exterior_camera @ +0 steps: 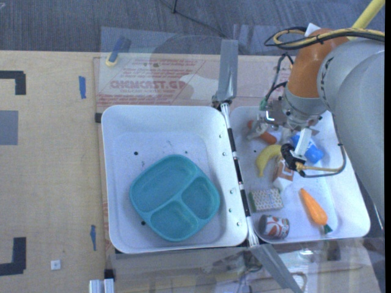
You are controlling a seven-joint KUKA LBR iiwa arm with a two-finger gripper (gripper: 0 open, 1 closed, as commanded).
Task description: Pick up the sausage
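Hand (266, 122) sits over right bin (349, 207); open or closed, can't tell. Sausage (267, 137) lies just beside it, near banana (267, 157). Risk: crowding, so the grasp may catch banana or nudge sausage away.

One fixed camera is set above the pale wooden bench (49, 182) and tilted down at a slant. The shallow white plastic left bin (122, 136) and the matching right bin (349, 207) are both framed, grey carpeted floor (73, 11) is caught along the top, and the grey, orange-banded arm (360, 84) is cropped at the right.
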